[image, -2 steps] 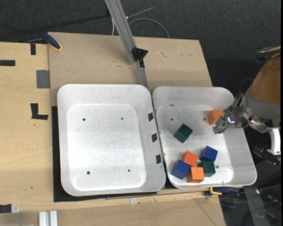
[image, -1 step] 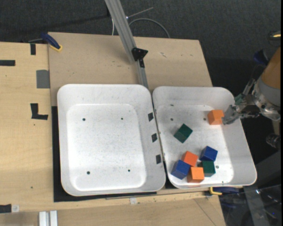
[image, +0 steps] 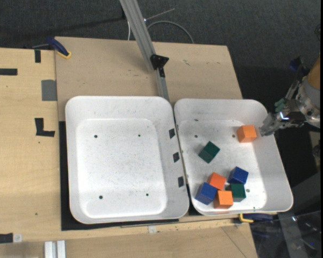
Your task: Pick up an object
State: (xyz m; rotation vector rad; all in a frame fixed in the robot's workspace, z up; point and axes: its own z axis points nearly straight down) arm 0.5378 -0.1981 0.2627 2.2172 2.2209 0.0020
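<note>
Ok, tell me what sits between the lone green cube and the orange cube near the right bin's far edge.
Nothing: in the camera view, bare speckled floor of the right bin separates the green cube from the orange cube. The gripper sits just beyond the orange cube.

The left bin [image: 118, 155] offers open floor. In the right bin [image: 226, 112], room lies around the dark green cube [image: 209, 152]; five cubes [image: 224, 187] crowd below it, touching.
</note>
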